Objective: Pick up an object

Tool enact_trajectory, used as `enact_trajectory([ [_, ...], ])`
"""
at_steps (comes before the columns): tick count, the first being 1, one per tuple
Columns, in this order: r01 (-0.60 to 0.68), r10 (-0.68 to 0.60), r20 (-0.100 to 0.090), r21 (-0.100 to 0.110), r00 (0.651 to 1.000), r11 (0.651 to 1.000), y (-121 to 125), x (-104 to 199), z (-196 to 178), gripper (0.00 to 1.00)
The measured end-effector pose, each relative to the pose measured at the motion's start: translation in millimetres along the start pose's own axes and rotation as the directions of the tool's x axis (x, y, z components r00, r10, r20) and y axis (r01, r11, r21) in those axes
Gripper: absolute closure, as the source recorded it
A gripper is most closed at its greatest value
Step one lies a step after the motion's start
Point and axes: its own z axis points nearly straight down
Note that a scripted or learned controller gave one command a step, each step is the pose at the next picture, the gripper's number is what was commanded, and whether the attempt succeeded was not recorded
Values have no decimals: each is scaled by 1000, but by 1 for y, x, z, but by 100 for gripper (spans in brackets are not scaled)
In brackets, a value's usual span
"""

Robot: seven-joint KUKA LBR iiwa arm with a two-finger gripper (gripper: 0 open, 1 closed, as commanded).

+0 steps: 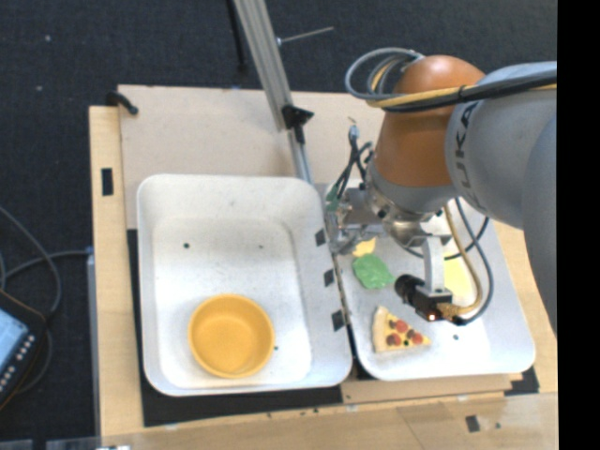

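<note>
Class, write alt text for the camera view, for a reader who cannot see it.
A grey robot arm with an orange band reaches from the right over the right white bin, which holds a green toy, a toy pizza slice and a yellow piece. The left white bin holds a yellow bowl.

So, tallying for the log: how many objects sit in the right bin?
3 seen: pizza slice near the front, green piece mid-bin, yellow piece beside the arm, which may hide more.
</note>
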Motion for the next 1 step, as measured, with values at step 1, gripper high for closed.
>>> enact_trajectory([
  [1,-4,4,0,1,1000,1000,3,50,10,100],
])
